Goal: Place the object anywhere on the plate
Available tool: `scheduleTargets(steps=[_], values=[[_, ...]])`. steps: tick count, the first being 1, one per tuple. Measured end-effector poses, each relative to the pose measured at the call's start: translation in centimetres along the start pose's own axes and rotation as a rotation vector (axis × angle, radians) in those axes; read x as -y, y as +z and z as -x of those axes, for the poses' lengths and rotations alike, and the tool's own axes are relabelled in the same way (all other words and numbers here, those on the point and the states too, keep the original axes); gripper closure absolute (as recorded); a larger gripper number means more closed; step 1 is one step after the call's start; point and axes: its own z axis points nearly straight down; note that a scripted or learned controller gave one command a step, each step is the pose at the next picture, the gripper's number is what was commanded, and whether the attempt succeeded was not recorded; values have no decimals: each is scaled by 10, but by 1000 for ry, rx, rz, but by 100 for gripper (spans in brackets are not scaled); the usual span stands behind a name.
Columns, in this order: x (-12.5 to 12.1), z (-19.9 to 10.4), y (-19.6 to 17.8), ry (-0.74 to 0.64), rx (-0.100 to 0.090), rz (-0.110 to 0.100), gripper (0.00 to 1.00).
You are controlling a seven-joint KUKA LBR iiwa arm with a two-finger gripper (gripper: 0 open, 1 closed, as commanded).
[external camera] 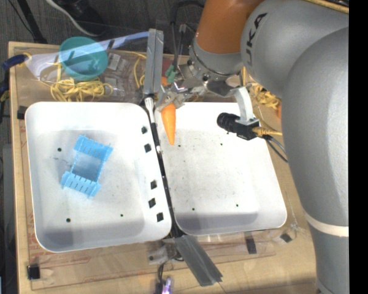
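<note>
An orange toy carrot [168,124] hangs point down at the far left corner of the right bin [233,182], close to the divider between the bins. My gripper [172,98] is directly above it, and its fingers close on the carrot's thick top end. A small green bit shows beside the fingers. In the left bin [49,219] a light blue ribbed rack-like piece [86,166] lies flat at centre left, well away from the gripper.
A black cylindrical part [233,124] on a white bracket sticks out from the wrist over the right bin's far side. Behind the bins lie a teal bowl [83,57], yellow cord [76,89] and a clear bag. Black clips run along the divider.
</note>
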Motion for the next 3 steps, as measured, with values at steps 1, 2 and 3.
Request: scheduleTargets(steps=[1,2,3], values=[[0,-1,-9,-7,0,-2,100],[15,7,62,0,-2,11,100],[15,6,52,-5,-2,9,100]])
